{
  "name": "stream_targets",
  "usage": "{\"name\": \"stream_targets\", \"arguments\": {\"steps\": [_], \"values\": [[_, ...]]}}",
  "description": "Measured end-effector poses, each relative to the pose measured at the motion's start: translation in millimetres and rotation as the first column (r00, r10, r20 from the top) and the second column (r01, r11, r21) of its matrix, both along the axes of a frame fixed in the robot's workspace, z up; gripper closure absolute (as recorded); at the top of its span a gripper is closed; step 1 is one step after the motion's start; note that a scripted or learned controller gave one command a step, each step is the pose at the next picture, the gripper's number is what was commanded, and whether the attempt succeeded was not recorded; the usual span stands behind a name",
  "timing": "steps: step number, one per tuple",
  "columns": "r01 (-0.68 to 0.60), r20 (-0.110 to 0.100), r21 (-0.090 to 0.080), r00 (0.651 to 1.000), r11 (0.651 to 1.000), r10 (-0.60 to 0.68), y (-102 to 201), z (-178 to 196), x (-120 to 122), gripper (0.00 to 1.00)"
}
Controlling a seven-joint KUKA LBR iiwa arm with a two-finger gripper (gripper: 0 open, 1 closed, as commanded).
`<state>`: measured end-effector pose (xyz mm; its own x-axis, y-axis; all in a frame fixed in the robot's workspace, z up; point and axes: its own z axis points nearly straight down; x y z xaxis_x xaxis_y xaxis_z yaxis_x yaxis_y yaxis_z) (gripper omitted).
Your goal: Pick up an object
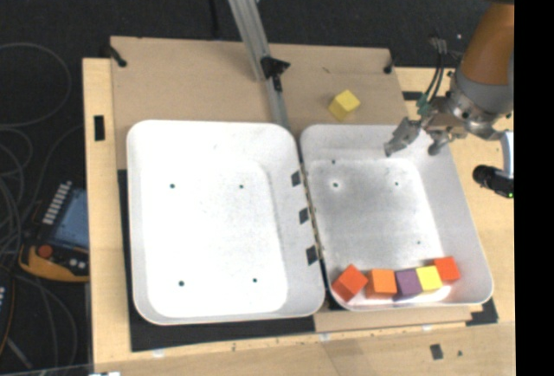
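My gripper (pixel 418 143) hangs over the far right corner of the right bin (pixel 372 192), open, with nothing between its fingers. Several small blocks lie in a row along that bin's near edge: a red-orange block (pixel 351 281), an orange block (pixel 382 281), a purple block (pixel 407 282), a yellow block (pixel 428 278) and another red-orange block (pixel 447 269). The gripper is well away from them, at the opposite end of the bin. A yellow cube (pixel 344 103) sits outside the bins on the brown board behind them.
The left bin (pixel 212 218) stands beside the right one. A slanted metal rail (pixel 247 15) rises from the back, ending near the bins' shared corner. Cables and a handheld pendant (pixel 61 227) lie off the bench at the left.
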<state>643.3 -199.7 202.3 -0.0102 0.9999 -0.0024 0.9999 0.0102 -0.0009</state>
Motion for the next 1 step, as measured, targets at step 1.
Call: {"name": "stream_targets", "arguments": {"steps": [1], "values": [[0.011,-0.008,0.005,1.0,1.0,-0.011,24.1,-91.6,-54.1,0.0]]}}
